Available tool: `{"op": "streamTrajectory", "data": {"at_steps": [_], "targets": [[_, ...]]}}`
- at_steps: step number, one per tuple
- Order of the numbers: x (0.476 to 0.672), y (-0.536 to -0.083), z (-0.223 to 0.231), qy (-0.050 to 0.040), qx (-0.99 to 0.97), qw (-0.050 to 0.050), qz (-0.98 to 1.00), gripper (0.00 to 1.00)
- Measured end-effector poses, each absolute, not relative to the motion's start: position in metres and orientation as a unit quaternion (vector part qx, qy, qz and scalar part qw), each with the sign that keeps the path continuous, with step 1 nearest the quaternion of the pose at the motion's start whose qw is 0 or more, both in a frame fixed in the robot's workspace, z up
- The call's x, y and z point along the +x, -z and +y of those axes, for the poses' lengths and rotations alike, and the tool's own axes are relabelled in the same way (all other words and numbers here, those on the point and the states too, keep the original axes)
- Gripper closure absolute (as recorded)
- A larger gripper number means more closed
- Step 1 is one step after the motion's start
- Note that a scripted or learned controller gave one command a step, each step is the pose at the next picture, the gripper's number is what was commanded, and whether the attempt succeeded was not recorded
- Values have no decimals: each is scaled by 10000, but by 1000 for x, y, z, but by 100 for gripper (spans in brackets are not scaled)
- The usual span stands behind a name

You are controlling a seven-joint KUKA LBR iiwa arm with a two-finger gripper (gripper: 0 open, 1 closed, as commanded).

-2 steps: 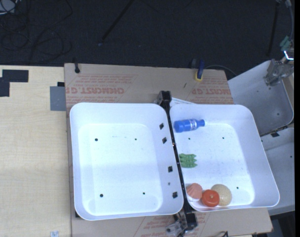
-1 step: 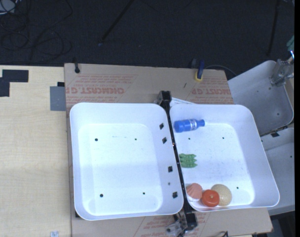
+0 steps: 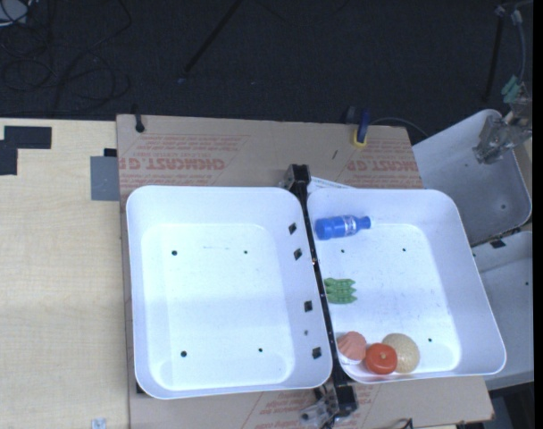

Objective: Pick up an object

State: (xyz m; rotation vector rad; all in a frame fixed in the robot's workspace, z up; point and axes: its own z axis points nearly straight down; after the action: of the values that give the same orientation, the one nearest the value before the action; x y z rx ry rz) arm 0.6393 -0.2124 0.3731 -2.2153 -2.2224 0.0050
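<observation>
The right bin [image 3: 450,266] holds several objects. A blue bottle [image 3: 341,227] lies on its side near the far left corner. A small green pod-like item [image 3: 340,290] rests against the left wall. At the near edge sit a pink piece [image 3: 351,345], a red round fruit [image 3: 380,358] and a beige round item [image 3: 403,350], close together. My gripper [image 3: 498,138] hangs at the far right, up beyond the right bin's back corner, apart from all the objects and with nothing seen in it.
The left bin [image 3: 146,239] stands beside the right one, joined by a black divider with clips [image 3: 309,275]. Both rest on a cardboard sheet [image 3: 218,150] over a wooden bench. A grey curved panel [image 3: 486,177] lies behind the right bin.
</observation>
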Motion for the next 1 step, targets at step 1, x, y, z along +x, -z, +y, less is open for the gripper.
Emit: {"op": "streamTrajectory", "data": {"at_steps": [1], "targets": [[645,-410,-212,4,-7055,-12,-7087,100]]}}
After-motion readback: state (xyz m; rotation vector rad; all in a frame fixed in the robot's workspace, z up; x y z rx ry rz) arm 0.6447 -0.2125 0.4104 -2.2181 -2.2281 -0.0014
